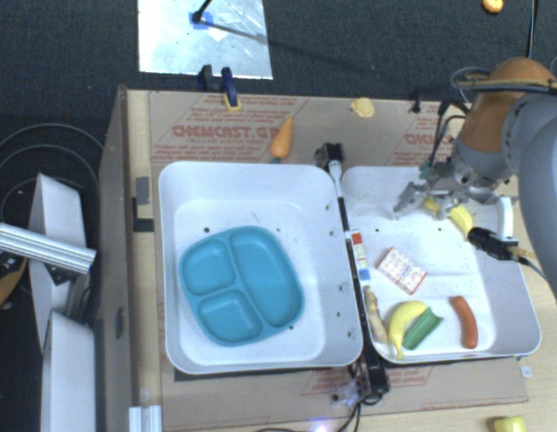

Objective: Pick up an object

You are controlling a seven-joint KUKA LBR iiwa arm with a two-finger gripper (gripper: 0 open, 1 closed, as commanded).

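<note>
The gripper (428, 198), fingers spread, is lowered beside a yellow object (460, 218) in the right bin (530, 331); nothing is yet grasped.

From my remote seat I read only "CHEMCAST" in red letters, printed on the brown paper sheet (226, 130) covering the surface above the left bin; smaller red lines beneath it and elsewhere are too blurred to read.
</note>
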